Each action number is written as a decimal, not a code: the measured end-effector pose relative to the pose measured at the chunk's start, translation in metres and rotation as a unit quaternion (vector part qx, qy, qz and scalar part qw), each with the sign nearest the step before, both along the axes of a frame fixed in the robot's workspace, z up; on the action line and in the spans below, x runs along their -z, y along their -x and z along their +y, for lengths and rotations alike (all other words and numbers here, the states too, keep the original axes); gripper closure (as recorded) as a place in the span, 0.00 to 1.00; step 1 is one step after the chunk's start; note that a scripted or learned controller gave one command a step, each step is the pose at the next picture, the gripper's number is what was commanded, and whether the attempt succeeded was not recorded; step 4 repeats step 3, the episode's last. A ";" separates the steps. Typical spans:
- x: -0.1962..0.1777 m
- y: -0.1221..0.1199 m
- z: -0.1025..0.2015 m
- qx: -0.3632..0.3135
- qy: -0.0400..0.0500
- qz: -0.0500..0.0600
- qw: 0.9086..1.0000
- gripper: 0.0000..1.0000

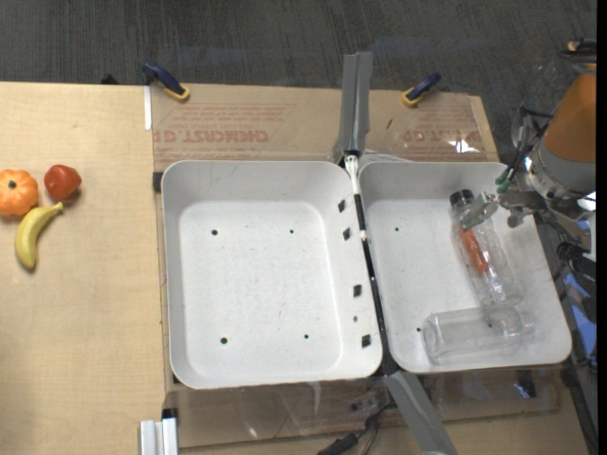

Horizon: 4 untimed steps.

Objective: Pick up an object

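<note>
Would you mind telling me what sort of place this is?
Likely a robotics lab bench: two white bins sit side by side, clamps pin cardboard down, and a robot arm reaches in.

Wooden bench [76,349] with two white bins [261,273] side by side, toy fruit [36,211] at far left.

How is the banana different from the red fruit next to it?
The banana is yellow, but the red fruit is red. The banana is long and curved; the red fruit is round and looks smaller. The banana lies nearer the camera, the red fruit behind it. Both rest on the wooden bench, outside the bins.
</note>
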State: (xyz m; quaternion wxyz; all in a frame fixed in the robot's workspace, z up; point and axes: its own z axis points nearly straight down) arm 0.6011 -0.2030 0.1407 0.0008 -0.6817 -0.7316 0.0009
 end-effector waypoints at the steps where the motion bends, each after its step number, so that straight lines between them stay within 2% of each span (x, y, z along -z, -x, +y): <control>1: 0.049 0.001 0.011 -0.054 0.000 -0.001 0.999 0.00; 2: 0.039 0.000 0.010 -0.053 0.001 -0.002 0.999 1.00; 3: -0.045 0.010 0.085 -0.069 0.000 -0.001 0.998 1.00; 4: -0.045 0.010 0.085 -0.069 0.000 -0.001 0.998 1.00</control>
